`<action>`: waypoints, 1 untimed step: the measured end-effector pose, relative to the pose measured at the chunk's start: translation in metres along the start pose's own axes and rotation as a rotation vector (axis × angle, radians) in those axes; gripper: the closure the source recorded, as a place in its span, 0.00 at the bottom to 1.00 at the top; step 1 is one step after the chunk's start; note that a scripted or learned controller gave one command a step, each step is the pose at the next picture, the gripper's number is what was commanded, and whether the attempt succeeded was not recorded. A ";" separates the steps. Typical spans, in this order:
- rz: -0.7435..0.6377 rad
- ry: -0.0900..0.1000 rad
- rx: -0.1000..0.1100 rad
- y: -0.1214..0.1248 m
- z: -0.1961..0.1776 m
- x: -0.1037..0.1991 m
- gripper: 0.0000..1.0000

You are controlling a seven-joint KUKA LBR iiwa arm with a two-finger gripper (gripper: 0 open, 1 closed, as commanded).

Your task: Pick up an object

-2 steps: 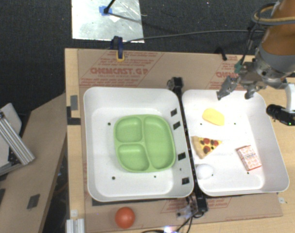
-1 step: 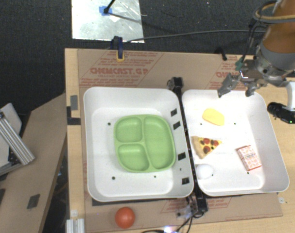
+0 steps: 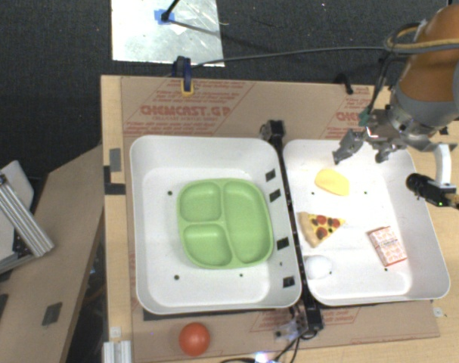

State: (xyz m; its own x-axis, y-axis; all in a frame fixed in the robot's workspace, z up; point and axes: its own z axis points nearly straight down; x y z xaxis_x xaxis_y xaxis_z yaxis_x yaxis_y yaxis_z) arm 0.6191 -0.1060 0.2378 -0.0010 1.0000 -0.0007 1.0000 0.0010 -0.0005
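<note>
Red lettering reading "CHEMCAST GP" runs across the brown protective sheet [image 3: 185, 106] on the board at the far left, beyond the bins. A similar red imprint at the far right [image 3: 348, 115] is partly hidden and cannot be read.

Open jaws of the gripper [image 3: 363, 148] hang above the right bin [image 3: 422, 237] — just beyond the yellow piece [image 3: 332, 181], holding nothing.
</note>
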 end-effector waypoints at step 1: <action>0.000 0.000 0.001 0.007 0.058 -0.004 0.00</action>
State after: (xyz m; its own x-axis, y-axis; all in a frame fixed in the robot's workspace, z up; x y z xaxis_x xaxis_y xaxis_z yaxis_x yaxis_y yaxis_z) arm 0.6266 -0.1102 0.1799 -0.0008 1.0000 -0.0002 1.0000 0.0008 -0.0019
